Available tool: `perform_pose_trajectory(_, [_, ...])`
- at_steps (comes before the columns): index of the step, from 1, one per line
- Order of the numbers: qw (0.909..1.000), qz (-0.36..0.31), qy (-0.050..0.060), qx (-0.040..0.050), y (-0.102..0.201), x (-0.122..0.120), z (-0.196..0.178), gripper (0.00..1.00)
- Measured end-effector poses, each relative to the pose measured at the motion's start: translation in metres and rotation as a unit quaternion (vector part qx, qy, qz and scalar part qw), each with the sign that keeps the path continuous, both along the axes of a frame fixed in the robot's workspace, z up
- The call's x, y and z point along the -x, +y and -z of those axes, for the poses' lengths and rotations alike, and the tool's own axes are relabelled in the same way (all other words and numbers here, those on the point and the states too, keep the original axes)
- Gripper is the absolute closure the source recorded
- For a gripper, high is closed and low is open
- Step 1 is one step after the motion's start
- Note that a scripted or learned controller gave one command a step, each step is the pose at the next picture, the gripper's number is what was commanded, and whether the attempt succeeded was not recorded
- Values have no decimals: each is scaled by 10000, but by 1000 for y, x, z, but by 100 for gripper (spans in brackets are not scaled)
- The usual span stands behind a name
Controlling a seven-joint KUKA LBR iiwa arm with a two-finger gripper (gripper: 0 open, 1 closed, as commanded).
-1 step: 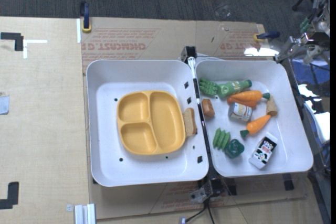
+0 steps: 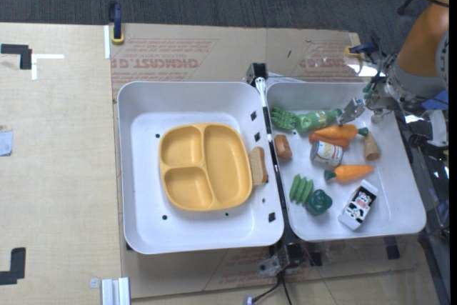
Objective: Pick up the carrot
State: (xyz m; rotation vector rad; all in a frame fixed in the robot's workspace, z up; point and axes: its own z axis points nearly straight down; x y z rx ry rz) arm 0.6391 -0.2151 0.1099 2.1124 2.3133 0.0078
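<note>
Hand at upper right of frame, above right bin, near upper carrot; finger state unclear. Second carrot lies below.

Just below the metallic, shiny gripper, the two carrots look like smooth matt plastic, and the green bottle beside it has a glossy sheen. Both white bins, one under the gripper and one far to its left, appear as smooth hard plastic. The yellow divided plate in the far bin looks smooth and slightly glossy, and the sheet beneath the bins is matt brown cardboard.
</note>
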Motion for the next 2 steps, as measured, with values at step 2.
perform_pose_trajectory(2, [9931, 1172, 54, -19, 35, 53, 18, 0])
